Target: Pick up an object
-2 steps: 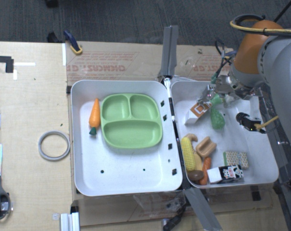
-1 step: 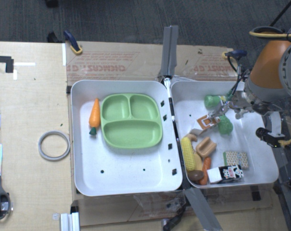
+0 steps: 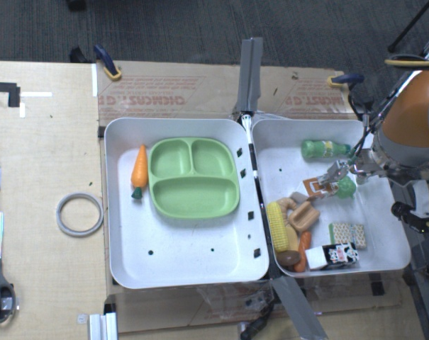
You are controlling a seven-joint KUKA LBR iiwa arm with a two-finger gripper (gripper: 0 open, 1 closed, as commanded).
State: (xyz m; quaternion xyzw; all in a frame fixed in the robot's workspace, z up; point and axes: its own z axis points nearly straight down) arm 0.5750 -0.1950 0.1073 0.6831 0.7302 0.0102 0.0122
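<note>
Green bottle (image 3: 325, 148) just beside gripper (image 3: 337, 173), seemingly apart

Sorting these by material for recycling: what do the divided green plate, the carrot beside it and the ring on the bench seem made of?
Divided green plate: likely matte plastic, uniform colour, moulded compartments. Carrot: probably plastic toy, smooth even orange. Ring: possibly a tape roll, pale grey; too small to tell.
</note>
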